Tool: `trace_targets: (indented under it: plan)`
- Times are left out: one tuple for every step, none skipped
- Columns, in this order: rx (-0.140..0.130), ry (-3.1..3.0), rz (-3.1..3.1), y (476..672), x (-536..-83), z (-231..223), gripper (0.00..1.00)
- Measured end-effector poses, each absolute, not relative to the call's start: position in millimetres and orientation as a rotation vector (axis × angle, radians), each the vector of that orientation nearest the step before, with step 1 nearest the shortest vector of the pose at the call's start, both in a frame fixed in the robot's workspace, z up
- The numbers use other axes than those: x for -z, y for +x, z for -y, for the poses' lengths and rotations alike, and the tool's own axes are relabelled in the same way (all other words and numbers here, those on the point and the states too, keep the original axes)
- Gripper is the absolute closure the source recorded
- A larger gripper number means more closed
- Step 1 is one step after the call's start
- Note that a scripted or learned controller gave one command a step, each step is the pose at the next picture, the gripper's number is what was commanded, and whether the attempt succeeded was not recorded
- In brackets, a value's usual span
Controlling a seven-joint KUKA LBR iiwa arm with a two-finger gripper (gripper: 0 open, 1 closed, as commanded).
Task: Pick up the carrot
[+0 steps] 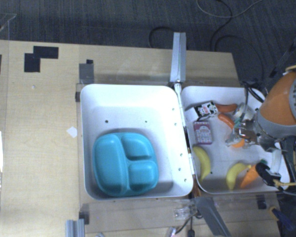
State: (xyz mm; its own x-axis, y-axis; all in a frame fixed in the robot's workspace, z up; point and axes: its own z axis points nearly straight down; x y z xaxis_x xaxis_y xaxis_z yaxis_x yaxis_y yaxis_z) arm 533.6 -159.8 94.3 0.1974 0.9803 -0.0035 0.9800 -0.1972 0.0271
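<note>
The arm reaches into the right bin (281, 95) from the right, and the gripper (239, 132) hangs low over its middle; whether its pincer is spread or closed, I cannot tell. A carrot (247, 177) lies near the bin's near wall, touching a banana (233, 174). Another banana (203, 161) sits left of it. The left bin (123, 100) holds a blue divided tray (124, 164).

Orange carrot (247, 177), right bin's near-right corner

One fixed overhead camera, slanted down over both bins (138, 95).
</note>
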Motion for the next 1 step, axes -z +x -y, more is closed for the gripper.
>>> trace_targets:
  plan:
    - [0.001,2.501,-1.900,543.8,-221.4,94.7,1.00]
